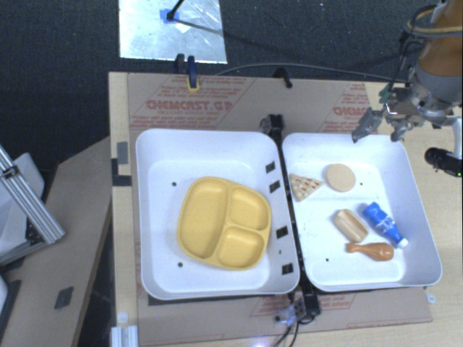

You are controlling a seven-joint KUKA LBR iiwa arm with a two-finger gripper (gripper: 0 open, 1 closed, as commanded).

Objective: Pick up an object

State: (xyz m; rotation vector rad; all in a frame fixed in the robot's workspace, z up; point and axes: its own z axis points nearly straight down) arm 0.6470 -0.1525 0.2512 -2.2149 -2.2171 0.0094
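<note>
The right bin (416, 194) holds several toy foods. A triangular pizza slice (304, 186) lies near the divider, with a round tan cookie (340, 177) beside it. Further forward sit a hot dog bun (351, 225), a blue bottle (383, 223) and a brown drumstick (370, 250). My gripper (381, 129) hangs above the bin's far right corner, well back from all of them. Its two fingers are spread open and nothing is between them.
A yellow divided plate (224, 223) fills the middle of the left bin (155, 194). A black hinge strip (283, 194) runs between the bins. A shiny sheet (172, 19) lies beyond the bench, and a metal frame (29, 208) stands at the left.
</note>
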